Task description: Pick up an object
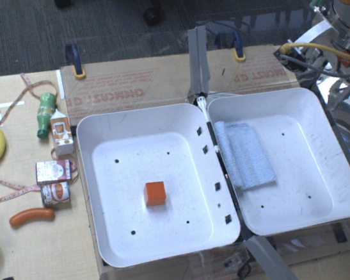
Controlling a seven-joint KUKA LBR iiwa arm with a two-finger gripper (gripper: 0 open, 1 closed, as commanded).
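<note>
From the camera view I see the arm (pixel 335 36) parked at the upper right corner, up beyond the far rim of the right bin (pixel 339 203), a tangle of cables and wrist hardware. Whether the pincer is apart or together I cannot tell from here.

The orange block (pixel 155 193) sits in the left bin (pixel 105 243), a little below that bin's middle, alone on the white floor and well clear of every wall. In the right bin a folded blue cloth (pixel 246 155) lies along its left side, its long axis running from far to near.

The relation I care about: the block lies well away from the arm, down and to the left across the divider between the bins, with the cloth roughly between them. The block looks near square, so I judge approach angle matters little; the cloth is the nearer candidate.
</note>
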